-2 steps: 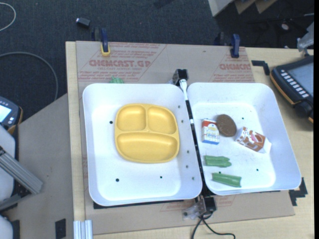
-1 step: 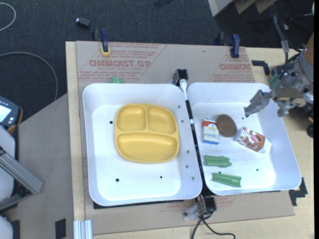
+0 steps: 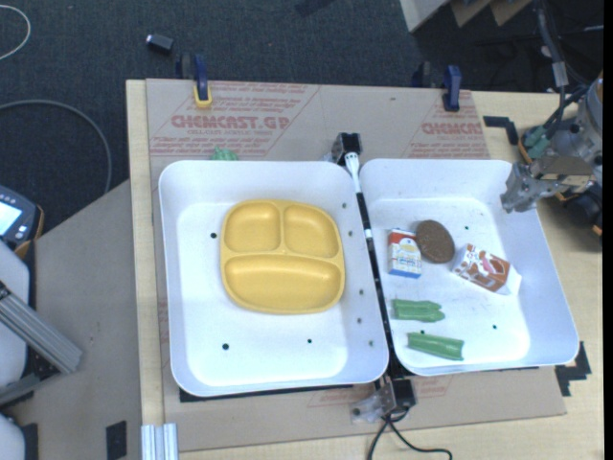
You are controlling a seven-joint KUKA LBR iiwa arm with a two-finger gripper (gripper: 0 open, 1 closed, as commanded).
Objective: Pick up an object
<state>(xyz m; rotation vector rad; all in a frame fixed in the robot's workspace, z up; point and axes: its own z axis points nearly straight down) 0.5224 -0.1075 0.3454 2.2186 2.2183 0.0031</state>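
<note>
The right bin (image 3: 498, 343) holds a small carton with red and blue print (image 3: 404, 254), a brown round cookie (image 3: 435, 241), a red and white packet (image 3: 485, 269) and two green pods (image 3: 418, 309) (image 3: 436, 345). My gripper (image 3: 518, 197) hangs at the right bin's far right corner, over the rim, apart from all the objects. Nothing shows between its tips.
The left bin (image 3: 192, 333) holds a yellow divided plate (image 3: 283, 256). Blue clamps (image 3: 200, 77) (image 3: 451, 86) grip the board's far edge. A black cable connector (image 3: 347, 148) lies between the bins at the back.
</note>
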